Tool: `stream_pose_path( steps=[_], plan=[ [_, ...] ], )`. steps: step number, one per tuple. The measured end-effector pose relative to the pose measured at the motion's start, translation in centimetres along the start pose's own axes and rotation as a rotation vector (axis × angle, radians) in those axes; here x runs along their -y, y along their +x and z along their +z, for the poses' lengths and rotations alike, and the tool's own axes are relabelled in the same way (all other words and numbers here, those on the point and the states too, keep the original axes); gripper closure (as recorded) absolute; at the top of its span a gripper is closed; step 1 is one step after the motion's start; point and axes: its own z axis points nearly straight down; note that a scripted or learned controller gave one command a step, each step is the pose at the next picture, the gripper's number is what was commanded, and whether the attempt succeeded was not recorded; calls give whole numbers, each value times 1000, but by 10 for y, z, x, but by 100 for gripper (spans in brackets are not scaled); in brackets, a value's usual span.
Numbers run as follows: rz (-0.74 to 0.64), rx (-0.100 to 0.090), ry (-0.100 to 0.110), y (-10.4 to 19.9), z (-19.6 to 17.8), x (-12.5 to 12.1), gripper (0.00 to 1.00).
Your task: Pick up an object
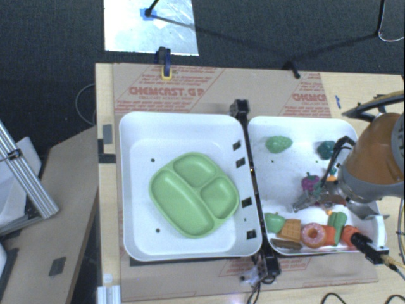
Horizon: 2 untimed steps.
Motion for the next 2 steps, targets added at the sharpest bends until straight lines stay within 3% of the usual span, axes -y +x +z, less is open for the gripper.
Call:
stream_pose_path(
  steps=[1, 2],
  plan=[
    [-1, 2, -5, -1, -13, -1, 100],
    [-3, 3, -7, 0, -56, -6, 100]
  ],
)
